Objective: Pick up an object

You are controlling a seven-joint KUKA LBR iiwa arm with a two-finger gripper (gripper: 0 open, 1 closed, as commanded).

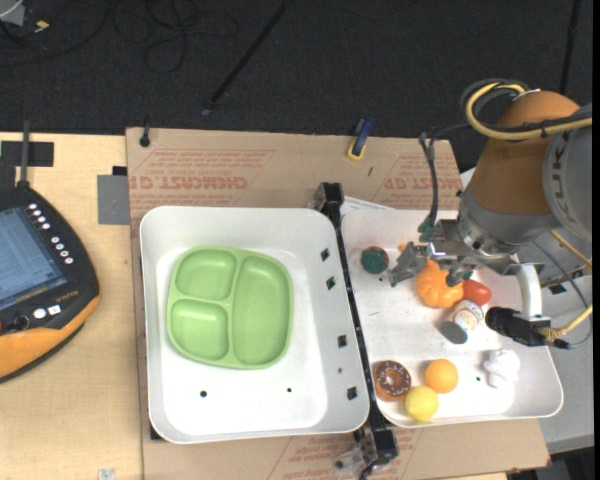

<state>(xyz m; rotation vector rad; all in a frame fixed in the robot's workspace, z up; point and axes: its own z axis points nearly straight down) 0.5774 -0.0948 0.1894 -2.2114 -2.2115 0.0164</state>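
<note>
Left bin [170, 408]: green divided plate [230, 306] sits inside.
Right bin [540, 400]: teal ball [375, 260], donut [391, 378], lemon [421, 403], orange [441, 375], white crumpled piece [499, 366].
Hand [435, 258]: low over the orange pumpkin [439, 286]; its grip can't be made out.
Hidden: pumpkin's top, the red thing [476, 291] beside it, and a small jar [464, 319].

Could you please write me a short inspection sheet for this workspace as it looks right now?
Surface: left bin and right bin, both white, side by side on cardboard.
Job's things: right bin holds pumpkin, green ball, donut, orange, lemon, small jar, white crumpled piece.
Clutter: green divided plate in left bin.
Grippers: gripper low over the pumpkin; grasp unclear.
Cables: yellow loop on the arm.
Surroundings: teach pendant at left.
</note>
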